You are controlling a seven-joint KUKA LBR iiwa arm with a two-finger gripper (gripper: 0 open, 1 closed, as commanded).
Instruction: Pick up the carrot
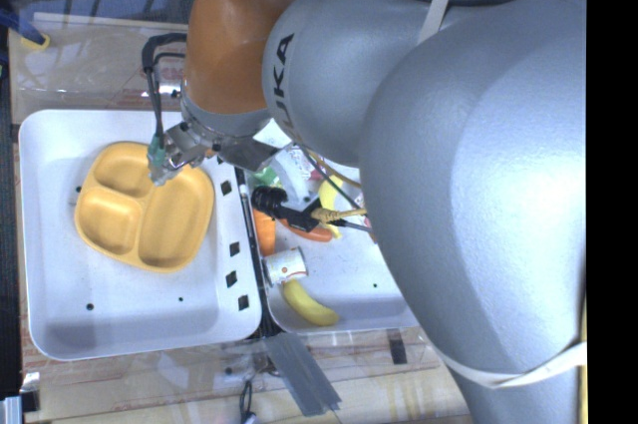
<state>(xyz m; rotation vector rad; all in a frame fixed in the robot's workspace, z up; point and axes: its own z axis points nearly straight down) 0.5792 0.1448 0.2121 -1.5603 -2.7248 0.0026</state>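
- Looming nearest the lens, the grey arm point(469, 163) is covering most of the right bin point(344, 310), with its orange band point(229, 43) sitting above the wrist.
- Pincer point(162, 165) is hanging over the upper right lobe of the yellow 3-compartment plate point(145, 208) in the left bin point(60, 242); nothing is showing between its tips, and whether it is open or closed cannot be told.
- Carrot point(265, 230) is lying to the right of the pincer, across the divider, in the right bin, partly masked by cables.
- Banana point(307, 304) is lying further right and below, near that bin's lower rim.
- Judgement: the approach step is in hand; no grasp is being made.
- Judgement: the next move is calling for a shift right across the divider, alignment over the carrot, a descent, then a closing grip clear of the cables.
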